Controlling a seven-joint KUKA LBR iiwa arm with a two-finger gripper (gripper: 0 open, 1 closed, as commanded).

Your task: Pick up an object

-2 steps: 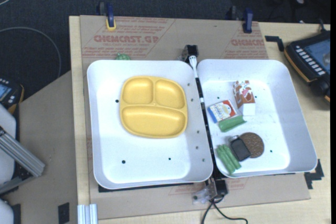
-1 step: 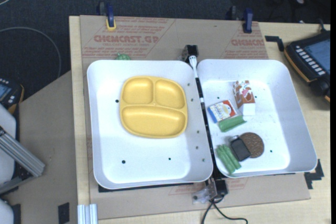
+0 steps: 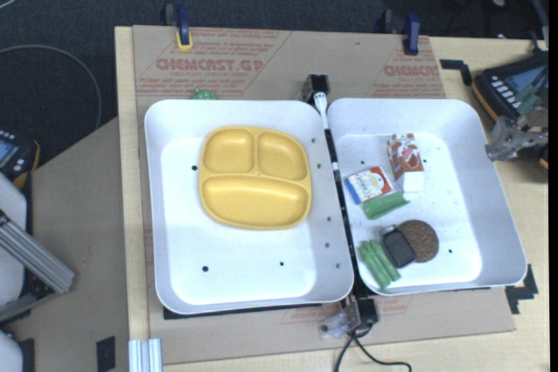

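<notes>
1. The likeliest things to pick are the small items in the right bin point(image 3: 453, 122). They are well apart from the grey gripper point(image 3: 513, 138), which sits at the bin's three o'clock rim.
2. I cannot tell from here whether the gripper is spread or pressed together. Nothing visible is caught in it.
3. The red-and-white carton point(image 3: 405, 154) lies toward twelve o'clock in that bin. It looks light and boxy, with stiff flat sides, so I'd take it across its narrow width.
4. Just below it is a small white block point(image 3: 413, 182). At nine o'clock from the block lies a blue-and-white packet point(image 3: 367, 184), which is probably light and a bit slick.
5. A green stick point(image 3: 385, 205) rests touching the packet's lower edge. It is thin and low, so it could easily slip out.
6. Toward six o'clock a brown disc point(image 3: 422, 240) lies partly under a dark block point(image 3: 399, 247), with a ridged green piece point(image 3: 378, 263) against the bin's left wall. That cluster looks crowded, so a grab there may take two things or none.
7. The left bin point(image 3: 174, 213) holds one yellow divided plate point(image 3: 255, 177) toward its twelve o'clock half. It looks rigid, smooth and wide, and only its rim offers a hold.
</notes>
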